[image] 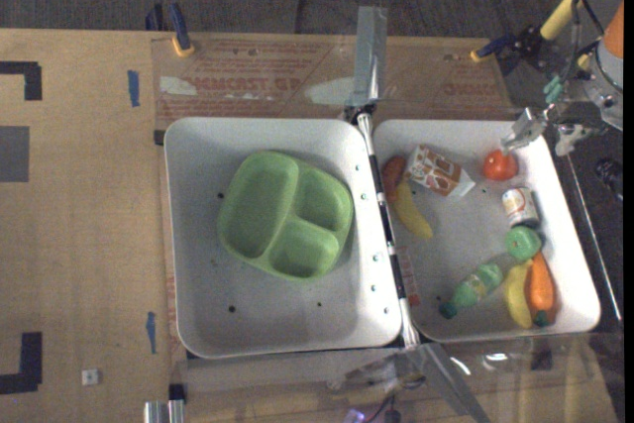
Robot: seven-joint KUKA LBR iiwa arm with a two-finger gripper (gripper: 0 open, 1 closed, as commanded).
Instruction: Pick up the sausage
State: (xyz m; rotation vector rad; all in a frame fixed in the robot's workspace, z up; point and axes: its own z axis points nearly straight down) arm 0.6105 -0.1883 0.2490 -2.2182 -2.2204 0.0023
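Sausage (393,175): lying in the right bin, hard against its left wall toward the far end, reddish-brown, its near tip touching the top of a banana.
Banana (412,215): stretching from the sausage toward the bin's middle.
Carton (438,170): lying just right of the sausage, tilted.
Right bin (573,258): also holding a tomato (500,165), a small can (518,205), a green round piece (523,242), a green bottle (474,287), a yellow piece (516,296) and a carrot (540,287) along its right and near side.
Left bin (188,243): holding a green divided plate (285,214).
Gripper (545,125): hanging over the right bin's far right corner, well apart from the sausage; nothing is showing between its fingers, and I cannot tell how far they are parting.
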